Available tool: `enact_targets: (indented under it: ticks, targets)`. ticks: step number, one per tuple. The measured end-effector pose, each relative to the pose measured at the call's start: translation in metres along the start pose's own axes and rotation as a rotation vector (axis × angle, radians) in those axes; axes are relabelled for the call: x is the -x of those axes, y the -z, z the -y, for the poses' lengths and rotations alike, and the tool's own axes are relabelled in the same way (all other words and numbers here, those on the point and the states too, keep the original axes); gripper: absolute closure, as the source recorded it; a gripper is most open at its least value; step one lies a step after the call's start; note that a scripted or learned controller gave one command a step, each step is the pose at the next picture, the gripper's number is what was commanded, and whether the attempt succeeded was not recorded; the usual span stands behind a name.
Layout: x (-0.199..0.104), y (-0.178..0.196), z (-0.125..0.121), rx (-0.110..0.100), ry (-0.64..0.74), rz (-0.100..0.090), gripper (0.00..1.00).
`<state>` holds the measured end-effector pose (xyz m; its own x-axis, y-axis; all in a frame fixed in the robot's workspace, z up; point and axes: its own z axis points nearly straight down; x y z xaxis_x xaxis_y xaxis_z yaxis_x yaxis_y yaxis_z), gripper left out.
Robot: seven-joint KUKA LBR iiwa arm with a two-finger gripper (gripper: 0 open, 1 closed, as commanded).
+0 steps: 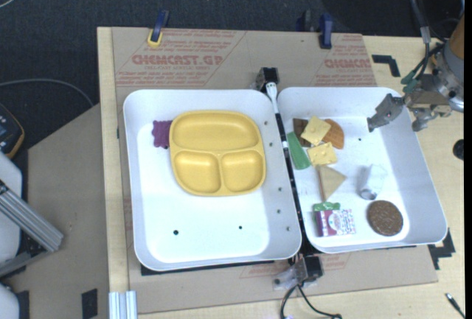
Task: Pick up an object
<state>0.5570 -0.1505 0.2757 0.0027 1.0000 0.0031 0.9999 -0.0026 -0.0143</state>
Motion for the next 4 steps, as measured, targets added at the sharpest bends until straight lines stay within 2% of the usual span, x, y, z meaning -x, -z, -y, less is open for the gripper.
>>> enact_targets:
  ticks: [1, 2, 4]
  targets:
    - [0.000, 0.007, -0.002, 0.013, 0.003, 0.003, 0.00]
    - [-0.002, -0.051, -0.011, 0.009, 0.002, 0.001, 0.00]
    - [0.007, -0.142, -0.007, 0.007, 0.002, 0.001, 0.00]
